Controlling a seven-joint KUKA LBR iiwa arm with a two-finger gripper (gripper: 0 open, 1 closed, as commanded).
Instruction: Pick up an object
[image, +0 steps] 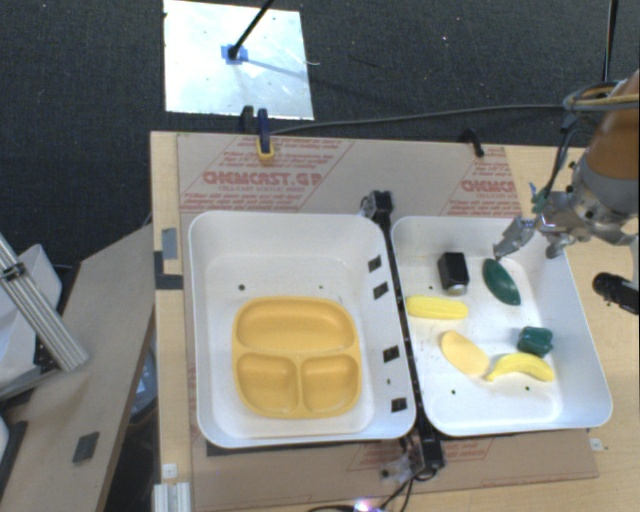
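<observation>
**Pincer above right bin**

Spread wide over right bin (590, 405), near back edge: pincer (532, 239), gripping nothing. Just beneath one finger, a dark green leaf (501, 281). Nearby: black block (453, 270), yellow corn (437, 308), green cube (535, 340), banana (521, 368). In left bin (215, 255): yellow tray (296, 355).

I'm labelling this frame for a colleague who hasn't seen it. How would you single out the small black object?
Start at the right-hand white bin, the one that holds the loose items, not the one with the yellow divided tray. Near its upper left stands the small black block, just above a yellow oblong piece and left of a dark green oval. It is the only black, boxy item there.
</observation>
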